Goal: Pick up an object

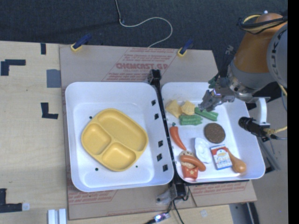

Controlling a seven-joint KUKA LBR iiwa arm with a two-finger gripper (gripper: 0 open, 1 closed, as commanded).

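Note:
The right bin [243,107] holds several toy foods. Two yellow pieces [180,108] lie at its back left, with a green pod [190,120] just in front of them. A second green piece [207,114] lies slantwise under the gripper [208,101], which hangs low over the bin's back middle, right at that piece's upper end. A brown round patty [215,132] sits in front of it. Whether anything is held is hidden by the gripper body.
An orange carrot [176,136], a white item [202,149], a hot dog [192,161], a red fries box [189,172], a small carton [220,157] and a drumstick [237,164] fill the bin's front. The left bin [74,97] holds a yellow divided plate [114,138].

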